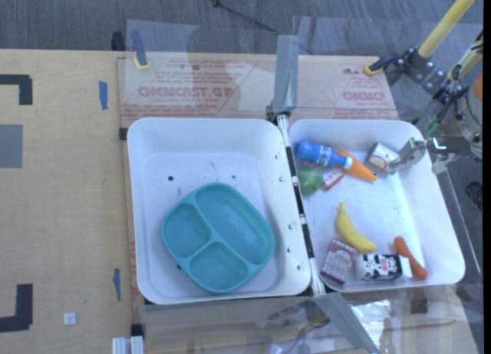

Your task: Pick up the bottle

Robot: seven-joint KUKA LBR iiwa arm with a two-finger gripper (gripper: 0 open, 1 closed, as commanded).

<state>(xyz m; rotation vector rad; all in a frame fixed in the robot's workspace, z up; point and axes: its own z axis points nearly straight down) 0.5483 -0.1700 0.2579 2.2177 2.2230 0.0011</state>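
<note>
The bench (54,214) is carrying two white bins side by side, and they are touching along their inner rims. The left bin (153,153) is holding a teal plate (218,237) with three compartments, which is lying flat in the bin's near half, slightly turned. The right bin (441,229) is holding the smaller things. The arm is reaching in at the far right corner of this bin, and its gripper (405,154) is hanging at the bin's far right rim, just beside a small silvery packet (378,156); whether its fingers are spread or pressed together I cannot tell. The bottle (316,153), blue with a white label, is lying on its side in the far left corner of the right bin, close to the shared rims and well apart from the gripper. An orange carrot (357,167) is lying just right of the bottle, its thick end touching or nearly touching it. A green lump (311,182) is sitting just in front of the bottle, against the inner wall. A banana (353,229) is lying near the bin's middle. Along the near wall, a dark red packet (337,261) is lying beside a small black-and-white carton (380,266), and a second carrot (410,257) is lying just right of the carton.
</note>
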